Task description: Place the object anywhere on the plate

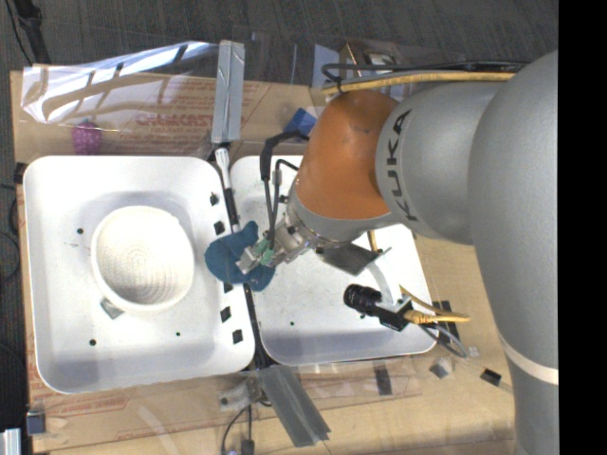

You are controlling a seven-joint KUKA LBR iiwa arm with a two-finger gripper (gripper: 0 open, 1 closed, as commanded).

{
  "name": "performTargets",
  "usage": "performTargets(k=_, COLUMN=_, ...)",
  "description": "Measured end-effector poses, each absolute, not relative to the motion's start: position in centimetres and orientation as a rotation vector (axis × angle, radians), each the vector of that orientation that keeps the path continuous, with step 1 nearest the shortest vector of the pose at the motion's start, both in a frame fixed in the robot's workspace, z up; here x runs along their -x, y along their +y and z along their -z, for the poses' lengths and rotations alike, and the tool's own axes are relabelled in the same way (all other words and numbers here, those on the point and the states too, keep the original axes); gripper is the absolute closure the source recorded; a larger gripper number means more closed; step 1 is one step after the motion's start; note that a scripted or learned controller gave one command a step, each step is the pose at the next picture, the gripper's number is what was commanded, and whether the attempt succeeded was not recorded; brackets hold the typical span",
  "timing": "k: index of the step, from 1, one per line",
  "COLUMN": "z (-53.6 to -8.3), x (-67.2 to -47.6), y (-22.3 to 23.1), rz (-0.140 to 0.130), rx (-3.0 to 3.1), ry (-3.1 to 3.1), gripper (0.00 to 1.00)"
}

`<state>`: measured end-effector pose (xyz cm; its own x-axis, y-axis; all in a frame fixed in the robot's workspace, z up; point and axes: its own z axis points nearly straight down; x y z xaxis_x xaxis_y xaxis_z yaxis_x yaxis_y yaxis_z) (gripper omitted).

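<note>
Half done at best: your gripper (258, 257) seems clamped on the soft blue object (230, 253) over the bins' divider, just right of the round white ribbed plate (142, 257).

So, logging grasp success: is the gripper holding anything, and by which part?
Cannot be told: the gripper sits against the blue object's right edge, over the bins' divider.

Black capital letters reading "KUKA" run along the grey arm (446, 173), just right of its orange band, set sideways so the word reads from top to bottom. On the brown cardboard sheet (161, 112) beyond the left bin, faded reddish print shows under clear plastic film, but its letters are too blurred to read.
</note>
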<state>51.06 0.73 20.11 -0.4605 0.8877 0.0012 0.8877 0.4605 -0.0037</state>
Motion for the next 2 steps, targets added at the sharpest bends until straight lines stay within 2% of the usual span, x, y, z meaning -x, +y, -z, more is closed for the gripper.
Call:
performTargets(k=1, z=-19.0, x=-58.0, y=5.8, rz=-0.005, rx=1.71, ry=-2.631, gripper=1.0)
performTargets(k=2, z=-15.0, x=-55.9, y=13.6, rz=-0.007, rx=1.594, ry=-2.702, gripper=1.0)
